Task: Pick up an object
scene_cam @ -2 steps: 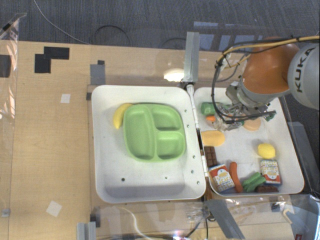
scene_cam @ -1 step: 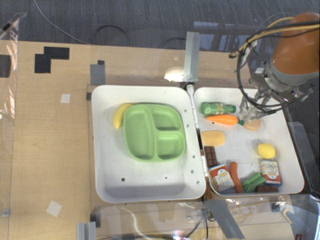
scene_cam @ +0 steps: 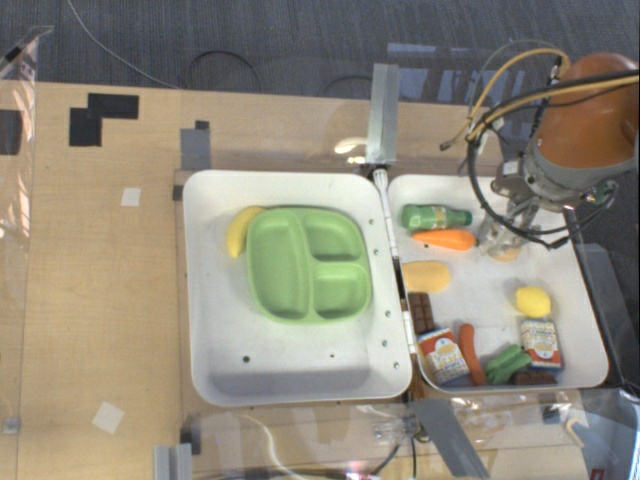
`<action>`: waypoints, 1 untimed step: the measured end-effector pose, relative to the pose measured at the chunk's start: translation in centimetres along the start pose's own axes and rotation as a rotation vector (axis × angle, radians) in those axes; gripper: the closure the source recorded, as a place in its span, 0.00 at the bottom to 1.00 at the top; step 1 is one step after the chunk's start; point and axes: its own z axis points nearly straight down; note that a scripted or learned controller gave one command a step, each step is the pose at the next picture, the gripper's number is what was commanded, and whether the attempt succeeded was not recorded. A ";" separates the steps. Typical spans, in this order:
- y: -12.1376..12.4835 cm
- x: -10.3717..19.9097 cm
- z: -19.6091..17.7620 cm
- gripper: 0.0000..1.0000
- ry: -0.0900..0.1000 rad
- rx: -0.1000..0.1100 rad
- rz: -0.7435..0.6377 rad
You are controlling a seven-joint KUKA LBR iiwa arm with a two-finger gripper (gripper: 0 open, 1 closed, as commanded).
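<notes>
Jaws state: cannot tell, the wrist blocks the tips. The gripper [scene_cam: 507, 230] sits low in the upper part of the right bin [scene_cam: 590, 308], just right of the carrot [scene_cam: 444, 239], with something pale and blurred at its tip [scene_cam: 503, 251]; can't say what it is, or whether it is held.

Step, my read: approach/descent for a grasp, nothing visibly lifted. The nearest candidate is the carrot, so I'm treating it as the target. Next move calls for centring over it and closing across the short width, then a straight lift.

Carrot: long axis runs roughly left-right in view, thicker end to the right toward the gripper, narrow tip to the left. It lies flat, directly below the green bottle [scene_cam: 434, 216], which lies parallel to it, close or touching. Risk: clipping the bottle on closing.

Outward: yellowish piece [scene_cam: 427, 275] below the carrot, lemon [scene_cam: 533, 301] at right, small cartons [scene_cam: 541, 342] and [scene_cam: 443, 354], sausage [scene_cam: 471, 354] and green vegetable [scene_cam: 505, 360] along the near edge. The left bin [scene_cam: 215, 358] holds a green divided plate [scene_cam: 306, 263] with a banana [scene_cam: 239, 230] at its left rim. Worktop [scene_cam: 90, 298] is around both bins.
</notes>
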 end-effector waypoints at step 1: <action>-2.8 3.9 -2.2 1.00 0.002 0.006 -0.427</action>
